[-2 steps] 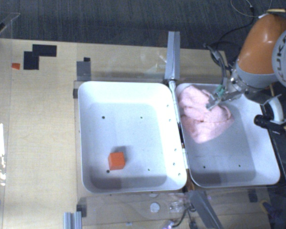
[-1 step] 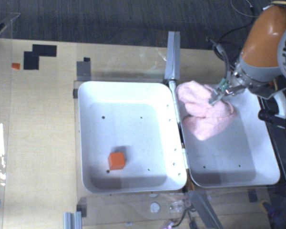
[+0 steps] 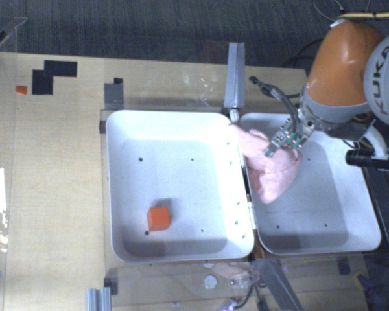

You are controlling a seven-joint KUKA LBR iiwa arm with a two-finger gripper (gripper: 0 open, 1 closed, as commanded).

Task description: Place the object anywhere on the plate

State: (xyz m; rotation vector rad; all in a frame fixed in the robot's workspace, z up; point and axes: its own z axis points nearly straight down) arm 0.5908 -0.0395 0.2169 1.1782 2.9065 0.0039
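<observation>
Two shallow white bins sit side by side on the bench [image 3: 58, 193]. We see the left bin [image 3: 175, 125] holding a small orange block [image 3: 159, 218], which lies flat on the bin floor toward the near left corner, well apart from the arm. The block touches no wall.

We see the right bin [image 3: 324, 232] holding a pale pink plate [image 3: 272, 170]. The plate lies in the left part of that bin, with its upper left edge reaching up to the divider where the two bins meet. We cannot tell whether it lies flat or rests tilted against the bin wall.

The arm [image 3: 343, 63] reaches in from the right, its orange band above the far right corner of the right bin. The end effector [image 3: 283, 141] hangs over the upper part of the plate, pointing down and to the left. Its fingers look closely set, but we cannot tell whether they are spread or pressed together, nor whether they touch the plate. We see nothing between them.

Several black marks [image 3: 52, 75] and a small orange square [image 3: 21, 90] lie on the bench surface at the far left.
</observation>
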